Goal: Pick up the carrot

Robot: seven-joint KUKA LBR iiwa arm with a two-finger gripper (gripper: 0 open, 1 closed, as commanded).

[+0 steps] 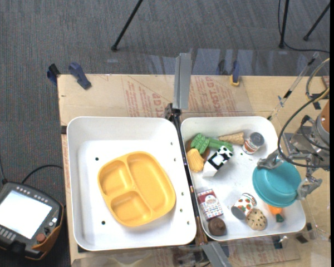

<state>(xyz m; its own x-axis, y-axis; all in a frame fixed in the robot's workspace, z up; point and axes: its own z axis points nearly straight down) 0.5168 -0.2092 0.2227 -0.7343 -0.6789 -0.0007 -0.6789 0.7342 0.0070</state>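
The carrot (pixel 274 209) lies near the right bin's (pixel 228 121) lower right corner, and only a small orange stub with a green tip at its lower right shows, because the teal bowl (pixel 276 183) sits over most of it. The gripper (pixel 292 159) hangs at the right edge of that bin, just above the bowl, and whether the jaws are apart or together cannot be told from this slant, since cables and linkage crowd the wrist. Nothing shows between them. Judging from the layout, the bowl is the main obstacle: a straight descent on the carrot would likely meet the bowl's rim first. A cookie (pixel 256 219) and a small tomato can (pixel 244 205) lie just left of the carrot, narrowing the approach from that side. The left bin (pixel 80 135) carries a yellow divided plate (pixel 136 188), well apart from the work.
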